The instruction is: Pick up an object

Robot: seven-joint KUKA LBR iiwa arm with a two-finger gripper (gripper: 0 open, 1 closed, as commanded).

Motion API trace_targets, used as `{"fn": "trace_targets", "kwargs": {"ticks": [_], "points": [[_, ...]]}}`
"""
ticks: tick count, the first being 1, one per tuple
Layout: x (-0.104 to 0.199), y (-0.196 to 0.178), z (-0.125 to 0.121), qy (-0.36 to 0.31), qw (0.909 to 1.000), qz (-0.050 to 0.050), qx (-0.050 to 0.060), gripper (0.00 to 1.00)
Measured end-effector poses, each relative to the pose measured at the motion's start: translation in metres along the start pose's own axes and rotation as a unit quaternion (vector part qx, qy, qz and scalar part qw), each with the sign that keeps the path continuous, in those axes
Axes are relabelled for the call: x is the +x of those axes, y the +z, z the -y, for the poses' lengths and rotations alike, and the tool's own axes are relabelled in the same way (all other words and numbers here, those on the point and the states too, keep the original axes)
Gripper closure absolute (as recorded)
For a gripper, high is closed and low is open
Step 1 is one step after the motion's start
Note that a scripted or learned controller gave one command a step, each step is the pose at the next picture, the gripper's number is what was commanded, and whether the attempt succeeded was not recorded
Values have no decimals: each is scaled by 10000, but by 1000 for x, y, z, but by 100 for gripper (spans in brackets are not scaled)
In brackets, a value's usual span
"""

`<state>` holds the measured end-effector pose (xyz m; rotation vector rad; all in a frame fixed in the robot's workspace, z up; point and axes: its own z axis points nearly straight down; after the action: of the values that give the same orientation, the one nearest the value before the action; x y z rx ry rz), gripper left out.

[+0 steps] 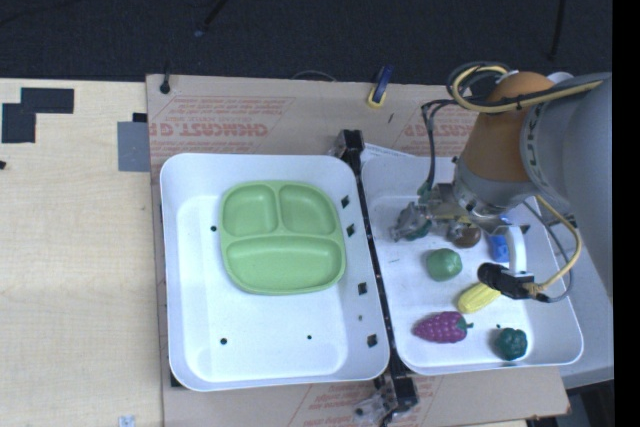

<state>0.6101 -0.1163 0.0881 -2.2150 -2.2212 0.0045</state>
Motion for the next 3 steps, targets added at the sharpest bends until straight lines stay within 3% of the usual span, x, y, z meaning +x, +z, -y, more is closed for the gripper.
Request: {"fn": "trace_targets", "kwargs": {"ticks": [1, 3], "points": [[-1, -12, 0, 12, 10000, -3, 4, 100], [-17, -106, -11, 23, 10000, 11, -37, 100]]}}
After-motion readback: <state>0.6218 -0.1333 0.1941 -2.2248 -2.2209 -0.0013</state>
